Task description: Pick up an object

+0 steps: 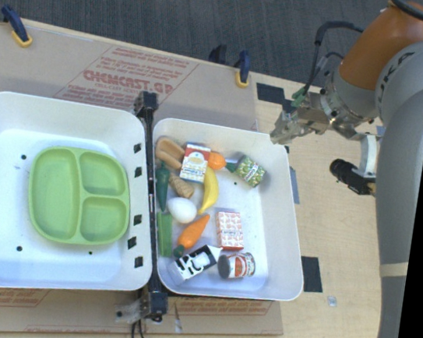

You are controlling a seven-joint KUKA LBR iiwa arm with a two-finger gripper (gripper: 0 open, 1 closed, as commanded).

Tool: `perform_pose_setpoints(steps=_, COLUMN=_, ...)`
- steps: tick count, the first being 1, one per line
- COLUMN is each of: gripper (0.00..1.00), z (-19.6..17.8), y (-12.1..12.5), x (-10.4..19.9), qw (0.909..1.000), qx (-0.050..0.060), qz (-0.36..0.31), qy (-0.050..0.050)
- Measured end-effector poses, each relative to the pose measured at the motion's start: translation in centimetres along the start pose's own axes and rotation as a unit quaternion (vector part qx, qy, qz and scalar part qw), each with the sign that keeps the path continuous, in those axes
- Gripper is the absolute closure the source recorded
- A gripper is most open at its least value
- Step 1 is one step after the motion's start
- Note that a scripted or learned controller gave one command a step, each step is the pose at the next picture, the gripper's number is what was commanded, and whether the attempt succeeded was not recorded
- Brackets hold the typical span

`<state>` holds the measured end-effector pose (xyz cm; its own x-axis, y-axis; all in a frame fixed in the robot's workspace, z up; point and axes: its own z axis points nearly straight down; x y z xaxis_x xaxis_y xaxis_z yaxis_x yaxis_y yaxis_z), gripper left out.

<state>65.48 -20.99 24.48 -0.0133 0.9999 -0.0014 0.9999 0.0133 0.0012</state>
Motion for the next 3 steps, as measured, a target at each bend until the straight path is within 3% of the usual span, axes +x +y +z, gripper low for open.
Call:
perform_pose_setpoints(steps=2, gripper=1.0, z=-2.1, y=0.2, x=0.2, qw=1.0, qx=-0.002, qz=-0.007, qy=-0.001)
perform_pose_setpoints(steps=3, gripper=1.0, z=-2.9, y=-10.4, x=0.0, qw=1.0, qx=0.002, qz=0.004, qy=0.0)
